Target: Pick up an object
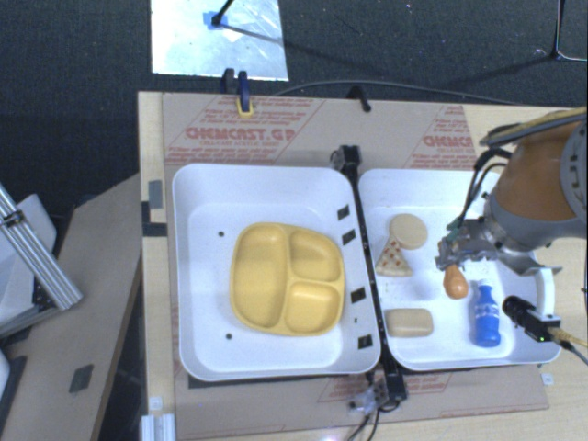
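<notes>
At the right of the frame the grey arm with its orange band reaches over the right-hand shallow white bin point(459, 186), and its two-finger gripper point(457, 257) hangs just above a small orange egg-shaped object point(456, 284); whether it is apart, together or clamped cannot be told. Near it lie a blue plastic bottle point(486, 315), a round tan disc point(408, 231), a tan triangular wedge point(394, 259) and a beige rounded block point(409, 322). The left white bin point(197, 237) holds a yellow divided plastic tray point(286, 277).

Single fixed cam above bench point(303, 122); looks down at slant; both bins point(197, 246) in frame.
</notes>
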{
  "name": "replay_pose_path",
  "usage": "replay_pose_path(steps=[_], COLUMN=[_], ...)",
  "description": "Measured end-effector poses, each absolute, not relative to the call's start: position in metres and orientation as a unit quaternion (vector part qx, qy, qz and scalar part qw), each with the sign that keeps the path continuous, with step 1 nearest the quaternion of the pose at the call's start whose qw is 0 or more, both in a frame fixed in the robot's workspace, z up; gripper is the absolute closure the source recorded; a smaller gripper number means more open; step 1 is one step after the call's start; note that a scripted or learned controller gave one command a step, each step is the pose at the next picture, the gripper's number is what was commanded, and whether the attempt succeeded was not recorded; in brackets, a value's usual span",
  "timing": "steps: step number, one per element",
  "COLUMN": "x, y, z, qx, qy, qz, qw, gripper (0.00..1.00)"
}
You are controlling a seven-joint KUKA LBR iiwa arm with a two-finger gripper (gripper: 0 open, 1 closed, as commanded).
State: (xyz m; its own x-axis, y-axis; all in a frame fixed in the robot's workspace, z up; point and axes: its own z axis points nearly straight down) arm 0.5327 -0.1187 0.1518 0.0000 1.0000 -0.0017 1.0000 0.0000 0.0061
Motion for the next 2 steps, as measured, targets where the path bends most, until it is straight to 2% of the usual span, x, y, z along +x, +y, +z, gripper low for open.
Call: replay_pose_path(steps=[1, 2], x=[0.531, 0.541], y=[-0.123, -0.122], z=[0.197, 0.244], qx=[0.706, 0.705], qy=[0.708, 0.709], qz=[0.0018, 0.0018], qw=[0.003, 0.003], gripper=[1.0, 1.0])
